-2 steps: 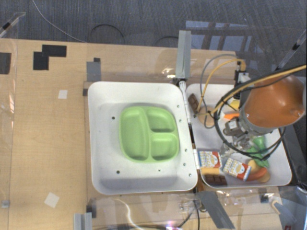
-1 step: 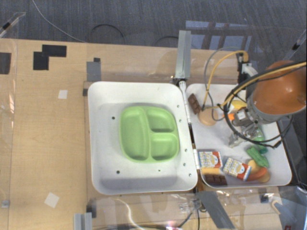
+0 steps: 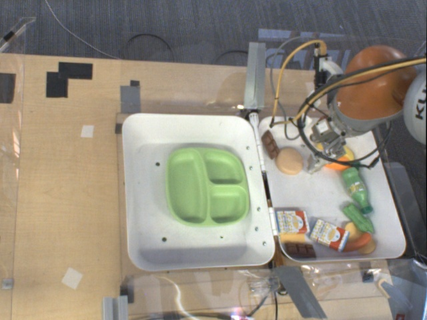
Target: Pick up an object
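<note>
**Round tan bun still lying in the right bin, arm low over it**

The round tan bun-shaped object looks the likeliest thing to be picked: it lies on the floor of the right-hand shallow white bin, near that bin's upper left corner, just beside a small dark brown block. From the single camera above the desk, the grey arm with its orange band reaches in from the right and hangs low over the same corner. The gripper sits just to the right of the bun, tangled in view with black and yellow cables, and I cannot tell how it is set or whether it has anything. Nothing looks lifted, so I'd judge the pick not yet done; the grasp and the raise are both left.

Other things share that bin: a green bottle and a smaller green piece on the right, an orange bit by the gripper, two small printed cartons near the bottom wall.

For room, the bun is hemmed in by the bin's left wall and the brown block; the middle of the bin floor lies open. The left-hand white bin holds a light green divided tray.
</note>
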Controlling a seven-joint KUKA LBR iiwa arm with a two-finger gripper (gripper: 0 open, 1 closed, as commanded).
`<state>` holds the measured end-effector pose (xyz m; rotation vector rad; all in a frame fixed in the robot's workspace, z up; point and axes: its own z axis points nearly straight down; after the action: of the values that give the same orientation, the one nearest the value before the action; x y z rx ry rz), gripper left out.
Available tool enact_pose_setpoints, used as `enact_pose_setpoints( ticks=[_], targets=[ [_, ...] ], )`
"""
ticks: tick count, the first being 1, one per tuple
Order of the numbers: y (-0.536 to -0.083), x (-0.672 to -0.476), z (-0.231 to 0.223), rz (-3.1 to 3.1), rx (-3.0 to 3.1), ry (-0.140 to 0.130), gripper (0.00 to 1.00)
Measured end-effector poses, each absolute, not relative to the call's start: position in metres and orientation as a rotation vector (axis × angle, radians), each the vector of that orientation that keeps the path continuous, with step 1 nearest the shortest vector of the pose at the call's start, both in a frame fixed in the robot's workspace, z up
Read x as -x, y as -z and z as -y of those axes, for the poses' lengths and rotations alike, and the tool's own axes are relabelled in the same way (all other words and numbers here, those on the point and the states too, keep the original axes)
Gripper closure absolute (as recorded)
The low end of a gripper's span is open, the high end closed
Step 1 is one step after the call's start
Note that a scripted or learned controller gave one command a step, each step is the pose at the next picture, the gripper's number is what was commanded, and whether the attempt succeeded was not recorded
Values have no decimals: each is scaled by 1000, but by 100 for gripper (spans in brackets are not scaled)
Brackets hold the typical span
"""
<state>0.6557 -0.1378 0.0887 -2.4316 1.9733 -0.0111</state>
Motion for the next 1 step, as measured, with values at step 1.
enact_pose_setpoints(
  ticks=[1],
  targets=[
    [-89, -656, 176, -1828, 2546, 12, 0]
  ],
)
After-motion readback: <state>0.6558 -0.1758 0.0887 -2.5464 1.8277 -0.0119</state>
